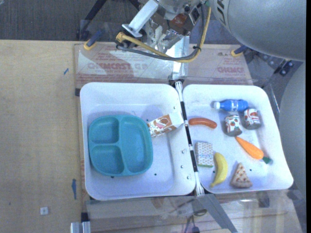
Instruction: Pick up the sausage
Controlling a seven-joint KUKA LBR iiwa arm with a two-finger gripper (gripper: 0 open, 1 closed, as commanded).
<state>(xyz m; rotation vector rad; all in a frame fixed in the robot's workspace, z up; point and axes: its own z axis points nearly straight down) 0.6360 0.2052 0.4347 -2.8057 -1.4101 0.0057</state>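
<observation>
The sausage (202, 123) is a short orange-red link lying flat near the left wall of the right bin (277, 130), just right of the divider between the bins. My gripper (164, 37) hangs high at the top of the view, above the bench beyond the far rim of the bins. It is well away from the sausage, and nothing shows in its grasp.
Around the sausage lie a blue bottle (230, 105), two small cans (233, 124) (251, 118), a carrot (251, 149), a banana (220, 169), a pizza slice (240, 176) and a small box (204, 154). The left bin (92, 93) holds a teal divided plate (120, 144) and a carton (161, 125).
</observation>
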